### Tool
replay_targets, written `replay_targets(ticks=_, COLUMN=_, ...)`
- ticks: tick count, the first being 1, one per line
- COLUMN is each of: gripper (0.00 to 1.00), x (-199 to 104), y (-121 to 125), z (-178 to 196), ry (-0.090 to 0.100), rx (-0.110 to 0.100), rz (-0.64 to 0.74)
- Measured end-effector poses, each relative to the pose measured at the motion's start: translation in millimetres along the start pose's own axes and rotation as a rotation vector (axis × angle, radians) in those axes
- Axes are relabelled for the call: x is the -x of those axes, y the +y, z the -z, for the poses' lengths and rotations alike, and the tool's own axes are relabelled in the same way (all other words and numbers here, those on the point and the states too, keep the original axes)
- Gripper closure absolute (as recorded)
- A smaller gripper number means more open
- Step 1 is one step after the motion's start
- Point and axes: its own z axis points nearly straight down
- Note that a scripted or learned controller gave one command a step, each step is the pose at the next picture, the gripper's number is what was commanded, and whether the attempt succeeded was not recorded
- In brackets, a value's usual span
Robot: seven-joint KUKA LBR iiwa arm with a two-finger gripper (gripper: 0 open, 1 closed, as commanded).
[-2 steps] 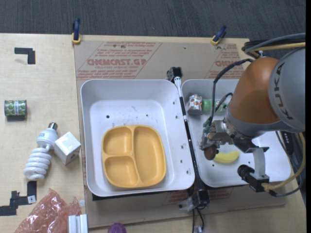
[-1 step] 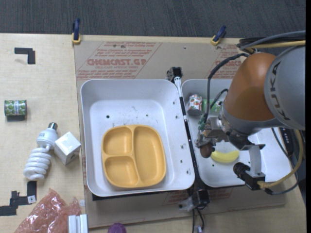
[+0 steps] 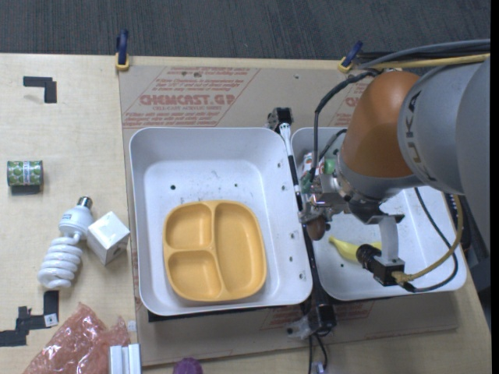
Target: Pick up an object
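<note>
Camera view is showing me reaching into the right bin [image 3: 437, 283], my gripper [image 3: 316, 223] hanging at its left wall, because the banana [image 3: 348, 249] is lying just right of it; my grip there, I cannot tell.

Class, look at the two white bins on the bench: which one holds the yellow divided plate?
The left bin, farther from the arm, holds the yellow three-compartment plate. The right bin, beneath the gripper, holds a banana instead.
</note>
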Motion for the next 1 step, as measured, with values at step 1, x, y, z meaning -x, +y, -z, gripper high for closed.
replay_targets(ticks=1, gripper=1.0, x=13.4, y=-33.2, z=15.6, ry=0.0, rx=-0.001, rz=-0.004)
